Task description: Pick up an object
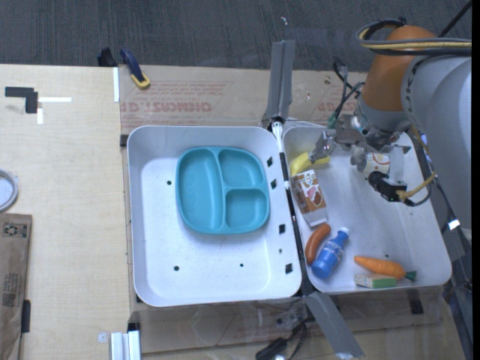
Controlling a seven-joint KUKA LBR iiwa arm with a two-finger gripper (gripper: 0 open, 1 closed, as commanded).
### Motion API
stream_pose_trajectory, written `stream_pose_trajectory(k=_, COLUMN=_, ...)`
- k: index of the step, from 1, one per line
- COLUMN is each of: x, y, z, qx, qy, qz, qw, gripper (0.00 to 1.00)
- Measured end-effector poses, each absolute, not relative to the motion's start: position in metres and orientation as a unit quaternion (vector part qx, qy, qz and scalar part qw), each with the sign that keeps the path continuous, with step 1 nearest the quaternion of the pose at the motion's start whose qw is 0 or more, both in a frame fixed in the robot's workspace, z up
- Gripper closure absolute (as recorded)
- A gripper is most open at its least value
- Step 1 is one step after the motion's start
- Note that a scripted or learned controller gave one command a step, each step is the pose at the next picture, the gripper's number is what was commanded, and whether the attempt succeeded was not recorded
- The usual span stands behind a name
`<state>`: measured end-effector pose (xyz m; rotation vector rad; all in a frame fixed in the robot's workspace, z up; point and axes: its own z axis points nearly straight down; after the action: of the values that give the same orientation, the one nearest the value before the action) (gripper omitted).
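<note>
Camera view: end effector [324, 150] sits low at the right bin's [420, 223] far-left corner, over a yellow banana-like item [301, 162]; can't tell its grip state. Nearby lie a snack packet [310, 195], sausage [317, 242], blue bottle [330, 252] and carrot [384, 266]. Left bin [150, 223] holds a teal divided plate [223, 190].

A pale wooden tabletop [60, 163] fills the left of the frame, with brown cardboard [195, 96] laid under the upper centre. Dark grey carpeted floor [187, 13] runs along the top edge.
</note>
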<state>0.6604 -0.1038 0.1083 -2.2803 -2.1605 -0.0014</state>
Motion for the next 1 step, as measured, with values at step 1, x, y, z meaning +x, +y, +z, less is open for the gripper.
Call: stream_pose_trajectory(k=1, x=0.6598, y=-0.098, z=0.0986, qx=-0.725, qy=-0.688, qz=0.0008, qw=-0.002, gripper=0.0)
